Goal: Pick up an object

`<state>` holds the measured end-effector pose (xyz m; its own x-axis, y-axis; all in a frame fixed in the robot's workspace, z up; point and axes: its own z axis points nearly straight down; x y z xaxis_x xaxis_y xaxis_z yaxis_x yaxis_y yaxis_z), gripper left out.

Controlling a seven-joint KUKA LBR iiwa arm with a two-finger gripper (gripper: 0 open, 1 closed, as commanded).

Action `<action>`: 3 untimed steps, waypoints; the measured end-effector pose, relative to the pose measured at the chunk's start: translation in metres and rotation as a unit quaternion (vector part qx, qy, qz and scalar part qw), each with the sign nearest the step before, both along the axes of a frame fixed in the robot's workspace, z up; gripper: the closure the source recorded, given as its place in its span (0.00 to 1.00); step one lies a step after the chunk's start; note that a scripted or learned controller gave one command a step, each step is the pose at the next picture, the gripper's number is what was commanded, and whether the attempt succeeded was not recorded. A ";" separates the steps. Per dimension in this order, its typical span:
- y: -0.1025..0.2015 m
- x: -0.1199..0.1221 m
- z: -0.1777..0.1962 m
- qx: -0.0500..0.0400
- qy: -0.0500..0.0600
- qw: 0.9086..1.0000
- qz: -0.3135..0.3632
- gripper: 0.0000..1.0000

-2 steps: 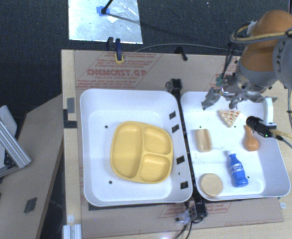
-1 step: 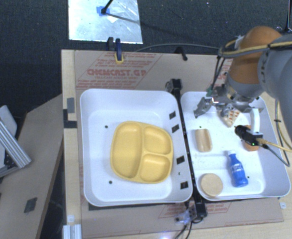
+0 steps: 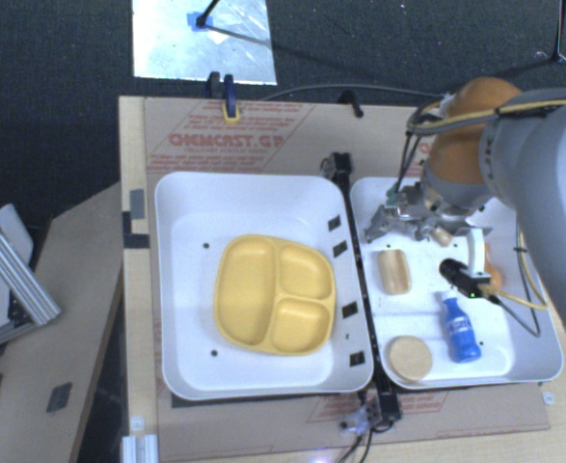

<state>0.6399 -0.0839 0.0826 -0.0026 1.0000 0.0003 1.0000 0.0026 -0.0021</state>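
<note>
– Well, what sits closest to the camera on your feed?

– In the right bin (image 3: 520, 347), at its near edge, I see a round tan disc (image 3: 410, 358) lying flat. Just beside it, to the right, a blue bottle (image 3: 461, 329) lies on its side with its cap pointing away from me. Any label on it is too small for me to read.

– And further in?

– A tan block (image 3: 393, 271) lies apart from both, near the divider between the bins. In the left bin (image 3: 184, 258) a yellow plate (image 3: 274, 294) with three compartments rests flat, nothing on it.

– Where is the hand?

– The gripper (image 3: 395, 218) hangs over the far left part of the right bin, just beyond the tan block and not touching it. I cannot tell from this angle whether it is wide or narrow, and I see nothing held in it. The grey arm (image 3: 538, 162) comes in from the right, its orange band (image 3: 475, 114) above the wrist.

– Any writing?

– Yes. Beyond the bins, the brown sheet (image 3: 263, 128) beneath them carries red print reading "CHEMCAST GP" (image 3: 215, 141). A blue clamp (image 3: 229, 93) grips its far edge, and past that a shiny square sheet (image 3: 201, 27) lies on the dark floor.
</note>
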 end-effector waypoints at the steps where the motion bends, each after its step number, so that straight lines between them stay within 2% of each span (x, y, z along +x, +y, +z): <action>1: 0.000 0.002 0.014 0.000 -0.003 1.000 0.000 1.00; 3: 0.003 -0.008 0.109 0.000 -0.004 1.000 0.001 1.00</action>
<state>0.6324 -0.0805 0.1912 -0.0042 1.0000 0.0000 1.0000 0.0042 0.0063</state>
